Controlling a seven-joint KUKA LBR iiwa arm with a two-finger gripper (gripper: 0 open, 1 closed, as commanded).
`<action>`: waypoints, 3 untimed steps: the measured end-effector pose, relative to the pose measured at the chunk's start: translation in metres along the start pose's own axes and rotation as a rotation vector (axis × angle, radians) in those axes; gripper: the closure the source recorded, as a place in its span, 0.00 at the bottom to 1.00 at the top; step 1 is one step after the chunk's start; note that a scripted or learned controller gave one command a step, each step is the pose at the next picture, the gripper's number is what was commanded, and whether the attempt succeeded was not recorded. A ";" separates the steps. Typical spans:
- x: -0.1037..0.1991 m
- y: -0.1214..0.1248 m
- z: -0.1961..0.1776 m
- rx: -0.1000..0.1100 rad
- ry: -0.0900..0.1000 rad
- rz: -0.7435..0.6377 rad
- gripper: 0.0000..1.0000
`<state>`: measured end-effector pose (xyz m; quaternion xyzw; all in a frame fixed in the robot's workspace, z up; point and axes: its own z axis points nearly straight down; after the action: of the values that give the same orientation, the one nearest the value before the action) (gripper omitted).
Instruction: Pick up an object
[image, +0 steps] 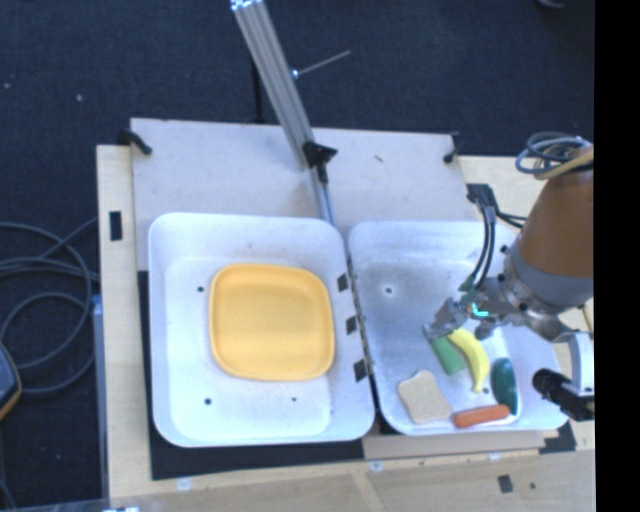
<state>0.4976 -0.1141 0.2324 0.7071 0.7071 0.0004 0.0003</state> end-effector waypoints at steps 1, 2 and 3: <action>0.000 0.000 0.000 0.000 0.000 0.000 0.00; 0.004 0.002 0.061 0.005 0.000 0.000 0.00; 0.008 0.006 0.105 0.004 0.000 0.000 0.00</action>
<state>0.5035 -0.1060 0.1276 0.7073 0.7069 -0.0010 -0.0012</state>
